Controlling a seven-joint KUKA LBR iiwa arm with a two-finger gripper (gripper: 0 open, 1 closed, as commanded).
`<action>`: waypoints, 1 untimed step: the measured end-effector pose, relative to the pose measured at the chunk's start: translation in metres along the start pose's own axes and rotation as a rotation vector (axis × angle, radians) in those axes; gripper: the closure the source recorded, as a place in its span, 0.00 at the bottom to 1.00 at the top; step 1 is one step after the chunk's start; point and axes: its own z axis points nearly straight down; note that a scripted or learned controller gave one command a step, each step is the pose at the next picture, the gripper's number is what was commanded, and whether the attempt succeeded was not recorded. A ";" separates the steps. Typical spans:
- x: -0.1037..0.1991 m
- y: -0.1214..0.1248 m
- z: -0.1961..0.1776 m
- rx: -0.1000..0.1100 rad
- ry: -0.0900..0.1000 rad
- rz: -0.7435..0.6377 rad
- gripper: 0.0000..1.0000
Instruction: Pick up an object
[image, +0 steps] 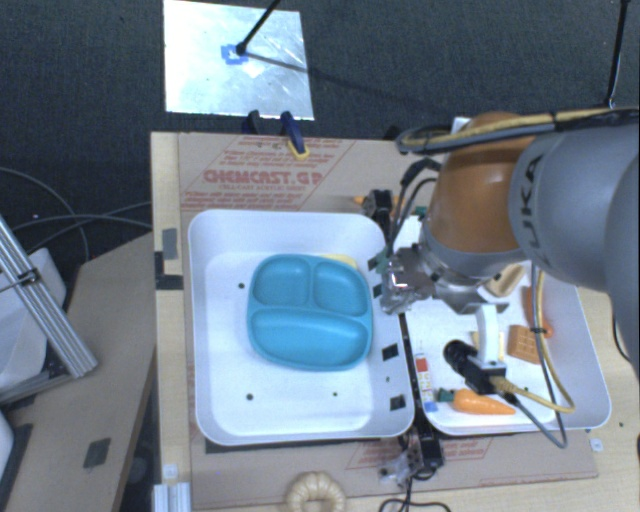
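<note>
Tabletop (250, 165) carried two bins; our hand (402, 282) hung over the divider by the blue tray (308, 312), grip state unreadable, probably positioning for a pick.

left bin (215, 300): white
divided plate (308, 310): light blue, plain
right bin (590, 385): white
carrot toy (482, 403): orange
waffle piece (523, 342): tan-orange, grid pattern
arm (580, 205): grey, orange band
board under bins (262, 172): tan cardboard, red lettering
floor (80, 100): dark grey carpet
foil sheet (238, 58): silver
</note>
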 end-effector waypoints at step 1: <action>0.026 -0.019 -0.012 -0.003 0.000 0.000 1.00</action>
